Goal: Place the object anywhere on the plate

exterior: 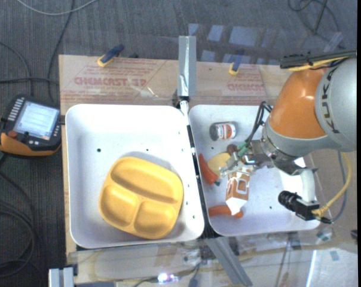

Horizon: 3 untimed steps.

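A yellow plate [141, 197] with three compartments lies in the left bin [88, 124], toward its front. In the right bin [270, 217] an orange-and-white carton [237, 191] lies tilted near the middle. My gripper [239, 158] hangs right over the carton's upper end, at or just above it. The wrist hides whether anything is gripped. The arm's orange band [297, 103] covers the bin's far right part.
A small can [222, 130] lies at the back of the right bin. A pale yellow round piece [217, 161] and a red piece [205, 168] sit by the dividing wall. An orange piece [223, 210] lies at the carton's foot. A black cable plug [294, 202] hangs at the right.
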Tool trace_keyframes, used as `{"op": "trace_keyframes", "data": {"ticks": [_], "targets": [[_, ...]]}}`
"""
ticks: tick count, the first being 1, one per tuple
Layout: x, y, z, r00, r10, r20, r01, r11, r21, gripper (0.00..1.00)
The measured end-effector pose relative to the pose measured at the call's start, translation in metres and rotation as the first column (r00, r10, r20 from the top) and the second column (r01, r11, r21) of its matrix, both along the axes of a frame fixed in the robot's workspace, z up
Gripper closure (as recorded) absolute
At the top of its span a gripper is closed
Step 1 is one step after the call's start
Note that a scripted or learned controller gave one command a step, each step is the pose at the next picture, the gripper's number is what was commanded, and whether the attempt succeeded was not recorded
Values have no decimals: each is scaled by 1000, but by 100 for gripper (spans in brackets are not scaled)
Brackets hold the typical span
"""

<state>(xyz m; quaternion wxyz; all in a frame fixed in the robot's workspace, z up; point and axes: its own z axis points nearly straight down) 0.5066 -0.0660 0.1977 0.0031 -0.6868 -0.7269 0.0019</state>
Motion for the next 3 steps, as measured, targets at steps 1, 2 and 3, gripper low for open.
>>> {"op": "trace_keyframes", "data": {"ticks": [1, 2, 3], "targets": [[-10, 76, 10, 995, 100, 1, -100, 995, 0, 100], [6, 138, 47, 994, 107, 2, -107, 994, -2, 100], [6, 138, 47, 994, 107, 2, -107, 994, -3, 0]]}}
